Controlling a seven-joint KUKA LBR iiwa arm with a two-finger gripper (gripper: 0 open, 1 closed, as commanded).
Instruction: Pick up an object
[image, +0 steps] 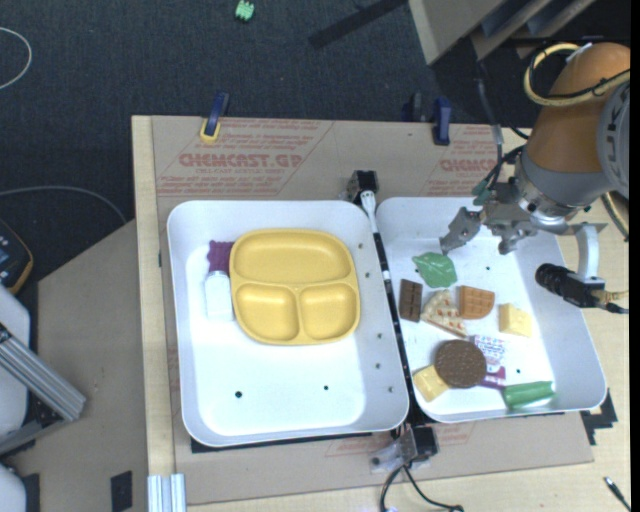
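Honestly, the claw (487, 231) hangs spread wide, gripping nothing, over the right bin (590, 350). The green piece (435, 268) sits just below-left of it; it should center, then drop straight down.

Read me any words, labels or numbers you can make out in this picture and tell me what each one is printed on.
"CHEMCAST GP", in red, on the brown paper-covered board behind the left white bin.
A second red print of that kind on the same board behind the right white bin, partly hidden; only "CHEMCAST" reads.
Smaller red lines around both: too blurred to read.
Small white wrapper with purple print in the right bin: unreadable.
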